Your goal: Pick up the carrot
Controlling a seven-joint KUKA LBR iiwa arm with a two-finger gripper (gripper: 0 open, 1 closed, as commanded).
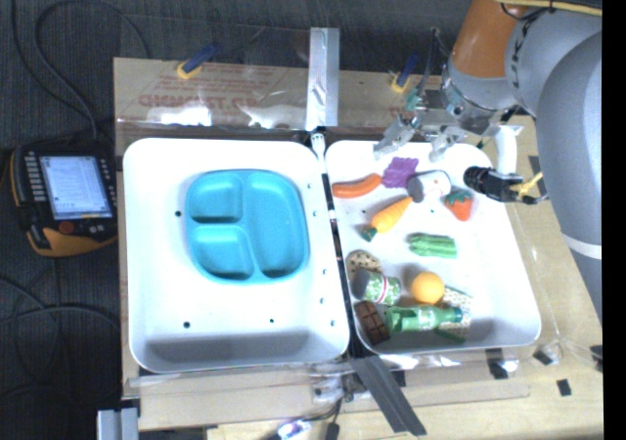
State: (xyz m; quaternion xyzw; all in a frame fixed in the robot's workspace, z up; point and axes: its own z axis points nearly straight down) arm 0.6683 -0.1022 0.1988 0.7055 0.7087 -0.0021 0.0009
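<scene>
The carrot [390, 215], orange with a green tip, lies tilted in the back half of the right bin [518, 277]. It rests between a purple piece [399, 172] and a green pickle [431, 244]. My gripper [416, 140] hangs over the back rim of that bin, up and slightly right of the carrot and apart from it. Its two fingers [390, 143] are spread, and I see nothing between them.
Around the carrot lie a red-orange sausage [356, 186], a grey cylinder [427, 184], a strawberry [460, 203], an orange ball [426, 287], a green bottle [426, 319] and a chocolate bar [372, 321]. The left bin [156, 321] holds a blue divided tray [245, 223].
</scene>
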